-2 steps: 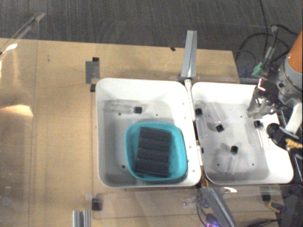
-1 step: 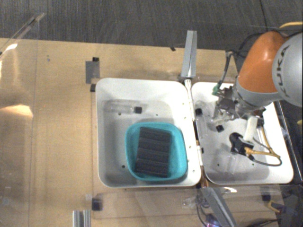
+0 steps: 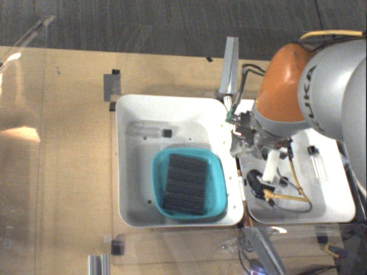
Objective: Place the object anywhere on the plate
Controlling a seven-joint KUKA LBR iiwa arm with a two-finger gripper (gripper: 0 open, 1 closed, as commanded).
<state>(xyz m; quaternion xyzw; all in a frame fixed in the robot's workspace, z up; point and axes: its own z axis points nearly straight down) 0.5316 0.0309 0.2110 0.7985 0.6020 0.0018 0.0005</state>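
A teal square plate (image 3: 216,182) lies in the front half of the left bin (image 3: 129,153). On the plate's middle rests a dark ridged rectangular block (image 3: 185,183), lying flat and slightly tilted. My gripper (image 3: 266,156) hangs over the left side of the right bin (image 3: 338,208), mostly hidden under the grey and orange wrist (image 3: 287,90). A white cylindrical piece (image 3: 270,168) sits just beneath it; whether it is held is unclear. The gripper stands apart from the plate, to the right of the wall between the bins.
A clear tube with a dark cap (image 3: 150,130) lies at the back of the left bin. The right bin holds a yellow wire-like item (image 3: 289,198), small black pieces (image 3: 254,179) and a clear syringe-like tube (image 3: 317,160). A metal post (image 3: 229,65) stands behind the bins.
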